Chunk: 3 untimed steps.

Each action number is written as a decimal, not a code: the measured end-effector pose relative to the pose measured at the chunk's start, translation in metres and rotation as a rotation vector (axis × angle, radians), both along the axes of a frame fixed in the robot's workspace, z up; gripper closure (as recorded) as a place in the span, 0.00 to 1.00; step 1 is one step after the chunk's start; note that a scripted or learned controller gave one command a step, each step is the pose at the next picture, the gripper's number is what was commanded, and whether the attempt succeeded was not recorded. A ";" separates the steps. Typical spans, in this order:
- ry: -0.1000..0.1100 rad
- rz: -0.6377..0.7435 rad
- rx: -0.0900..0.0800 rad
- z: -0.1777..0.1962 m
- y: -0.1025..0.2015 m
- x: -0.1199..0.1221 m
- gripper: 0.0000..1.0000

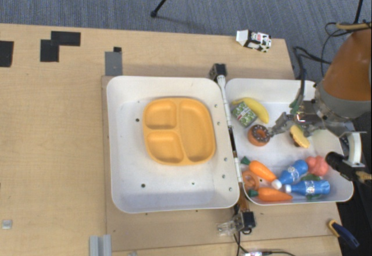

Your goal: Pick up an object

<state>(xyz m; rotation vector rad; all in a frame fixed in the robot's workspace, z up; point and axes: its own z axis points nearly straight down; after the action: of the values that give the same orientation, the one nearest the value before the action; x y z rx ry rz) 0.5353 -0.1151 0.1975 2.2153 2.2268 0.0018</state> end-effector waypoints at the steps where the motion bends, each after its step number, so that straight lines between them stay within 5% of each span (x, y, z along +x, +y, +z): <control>1: 0.000 0.150 -0.002 -0.064 -0.087 0.039 0.00; 2: -0.006 0.395 -0.005 -0.111 -0.092 0.003 0.00; 3: -0.006 0.493 -0.003 -0.111 -0.073 0.077 0.00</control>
<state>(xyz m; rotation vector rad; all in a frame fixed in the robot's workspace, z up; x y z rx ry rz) 0.6125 -0.1883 0.0861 1.6013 2.6951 0.0050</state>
